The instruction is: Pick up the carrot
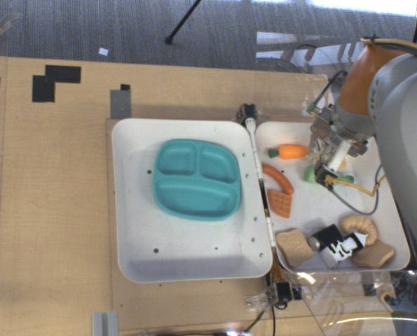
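The carrot (290,151) lies on its side in the upper left part of the right bin (383,187). It is a smooth orange cone with a small green stub at its left end, resting flat on the white floor. The gripper (324,158) hangs just to the carrot's right, under the grey arm with its glossy orange band. The carrot lies free of it, and I cannot tell whether the pincer is released or clenched. A small bright green piece (310,174) sits close by the gripper's lower left.

Below the carrot a curved, shiny red-orange sausage (278,178) runs along the bin's left wall, with a ridged orange waffle square (280,203) just under it. Along the bottom of the bin lie a tan, spongy bread chunk (294,247), a black and white block (341,242), a pale twisted pastry (359,225) and a brown rounded roll (373,255).

The left bin (134,208) holds a matte teal plate (195,178), a rounded rectangle moulded into three compartments.
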### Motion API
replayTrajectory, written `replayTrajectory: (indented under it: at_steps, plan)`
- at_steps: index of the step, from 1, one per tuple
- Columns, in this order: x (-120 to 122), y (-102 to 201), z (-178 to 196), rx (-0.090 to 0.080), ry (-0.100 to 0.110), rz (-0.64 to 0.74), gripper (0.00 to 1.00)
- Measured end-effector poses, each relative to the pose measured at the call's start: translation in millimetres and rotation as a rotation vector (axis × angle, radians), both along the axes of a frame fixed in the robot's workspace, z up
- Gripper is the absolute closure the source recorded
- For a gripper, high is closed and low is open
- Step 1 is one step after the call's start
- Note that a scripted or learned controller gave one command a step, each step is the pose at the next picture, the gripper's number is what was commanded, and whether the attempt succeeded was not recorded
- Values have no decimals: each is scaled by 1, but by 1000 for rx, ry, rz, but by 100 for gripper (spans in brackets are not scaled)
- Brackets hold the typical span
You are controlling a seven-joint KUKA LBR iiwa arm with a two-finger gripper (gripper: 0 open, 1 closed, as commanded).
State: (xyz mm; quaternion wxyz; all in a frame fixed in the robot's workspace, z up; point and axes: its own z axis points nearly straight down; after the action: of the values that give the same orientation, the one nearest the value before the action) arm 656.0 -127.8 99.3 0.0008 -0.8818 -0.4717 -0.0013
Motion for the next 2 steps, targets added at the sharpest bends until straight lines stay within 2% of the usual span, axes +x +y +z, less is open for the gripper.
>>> replayTrajectory:
  at_steps: [1,2]
  plan:
    - [-4,-3,-2,-1,20,1,0]
    - [-13,-24,-13,-4,-1,87,0]
